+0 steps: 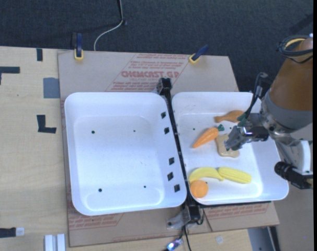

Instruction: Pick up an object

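A pale wooden bench (22,156) carried black tape marks at its left end, well away from the jaws. On it lay a brown cardboard sheet (148,75) held by two blue-and-yellow clamps (78,48); its red print read "CHEMCAST", with a second word and smaller lines below too faint to read. The shallow white left-hand bin (116,150) sat far left of the jaws, dotted with four small dark spots. A black divider strip (171,140) ran between it and the shallow white right-hand bin (263,192).

In the right bin, an orange plastic carrot with a green top (206,137) lay just left of the jaws. Toward the near rim, well apart from the jaws, a yellow plastic banana (205,174) touched a yellow ear of plastic corn (235,175), with a small round orange fruit (199,189) against the banana.

The dark two-finger gripper (236,141) stood low over a flat tan biscuit-like piece (226,149), partly hidden under it. I could not tell how the jaws stood, nor whether they touched the piece. Just behind them an orange-brown curved piece (233,115) was half hidden by the wrist. The grey arm with its orange band (297,77) was cut off at the right.
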You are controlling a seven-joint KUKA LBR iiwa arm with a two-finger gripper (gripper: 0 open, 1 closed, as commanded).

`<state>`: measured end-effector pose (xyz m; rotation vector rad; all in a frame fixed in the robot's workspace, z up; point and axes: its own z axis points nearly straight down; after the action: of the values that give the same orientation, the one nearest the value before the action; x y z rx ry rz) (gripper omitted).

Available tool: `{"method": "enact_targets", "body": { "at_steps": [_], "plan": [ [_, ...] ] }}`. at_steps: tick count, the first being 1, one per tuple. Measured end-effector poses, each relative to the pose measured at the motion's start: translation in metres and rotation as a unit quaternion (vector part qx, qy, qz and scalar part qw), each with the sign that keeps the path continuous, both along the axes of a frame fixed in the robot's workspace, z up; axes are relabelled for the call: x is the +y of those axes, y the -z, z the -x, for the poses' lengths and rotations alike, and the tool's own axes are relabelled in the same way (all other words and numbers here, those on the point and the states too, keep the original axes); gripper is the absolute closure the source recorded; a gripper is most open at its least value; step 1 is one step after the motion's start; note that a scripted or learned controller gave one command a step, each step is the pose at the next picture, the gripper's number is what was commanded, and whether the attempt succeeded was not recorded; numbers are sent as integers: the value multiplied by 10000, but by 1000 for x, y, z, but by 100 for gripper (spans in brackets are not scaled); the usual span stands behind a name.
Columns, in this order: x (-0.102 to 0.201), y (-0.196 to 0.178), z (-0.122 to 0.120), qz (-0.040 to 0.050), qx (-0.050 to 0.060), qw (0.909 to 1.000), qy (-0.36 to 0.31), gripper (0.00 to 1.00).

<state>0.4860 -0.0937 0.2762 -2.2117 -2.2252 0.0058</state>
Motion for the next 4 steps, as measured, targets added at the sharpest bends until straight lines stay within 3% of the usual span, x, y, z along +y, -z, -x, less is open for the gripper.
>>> {"method": "enact_targets", "body": {
  "at_steps": [4],
  "plan": [
    [1,-38,-1,8,19,10000,-17,100]
  ]
}}
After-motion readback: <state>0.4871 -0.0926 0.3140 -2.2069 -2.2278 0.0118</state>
